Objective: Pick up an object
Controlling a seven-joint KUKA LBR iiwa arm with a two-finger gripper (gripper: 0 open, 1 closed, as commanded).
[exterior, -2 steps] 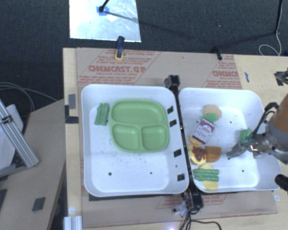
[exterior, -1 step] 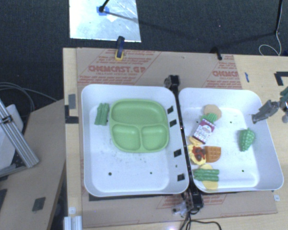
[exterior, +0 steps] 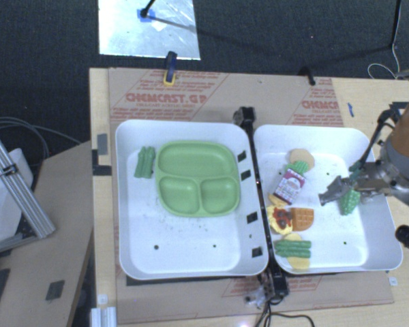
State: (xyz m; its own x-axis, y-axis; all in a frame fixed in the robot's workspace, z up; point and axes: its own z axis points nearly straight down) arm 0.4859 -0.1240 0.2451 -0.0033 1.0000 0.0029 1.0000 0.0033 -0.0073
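Note:
My gripper [exterior: 332, 194] reaches in from the right over the middle of the right bin [exterior: 375, 247], low above its floor. A knobbly green toy [exterior: 350, 202] lies right beside the gripper's tip, partly under the wrist; whether it is gripped is unclear. To the left, along the bin's left side, lie a red and white packet [exterior: 290, 185], a green-topped tan piece [exterior: 300, 162], a brown waffle [exterior: 302, 218], a yellow piece with red on it [exterior: 280, 220] and a bunch of green beans [exterior: 292, 248].
The left bin [exterior: 133, 251] holds a green divided plate [exterior: 196, 179] and a green bean bundle [exterior: 144, 162] by its left wall. A black divider [exterior: 257, 196] runs between the bins. Bare floor shows in the right bin's lower right part.

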